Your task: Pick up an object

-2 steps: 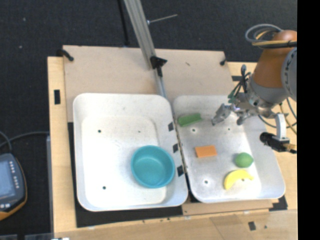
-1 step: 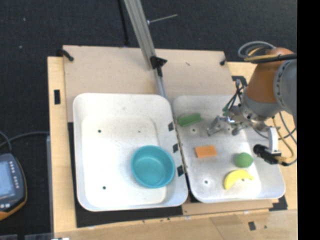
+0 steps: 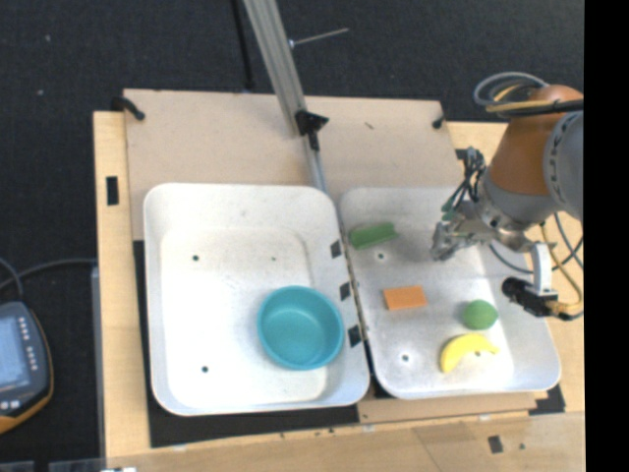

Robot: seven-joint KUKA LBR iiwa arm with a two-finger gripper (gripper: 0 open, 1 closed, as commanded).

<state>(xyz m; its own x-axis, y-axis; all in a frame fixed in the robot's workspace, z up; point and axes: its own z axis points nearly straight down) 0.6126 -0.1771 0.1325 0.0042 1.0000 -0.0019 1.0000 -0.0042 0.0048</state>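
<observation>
Dark speckled floor [image 3: 118,28] all around a pale wooden bench [image 3: 113,264], a slanted metal rail [image 3: 270,47] crossing above, a handheld screen [image 3: 20,357] lying at left.

Bowl [image 3: 301,326] in left bin [image 3: 197,214]. Right bin [image 3: 413,205]: sponge [image 3: 372,234] rear-left, block [image 3: 404,298] centre, ball [image 3: 480,314] right, banana [image 3: 466,351] in front.

Teal bowl [image 3: 300,326] in left bin [image 3: 177,214]; banana [image 3: 467,351] in right bin [image 3: 413,209].

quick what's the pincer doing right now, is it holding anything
Pincer: over the right bin, nothing visible between its tips; open or shut cannot be told.
</observation>
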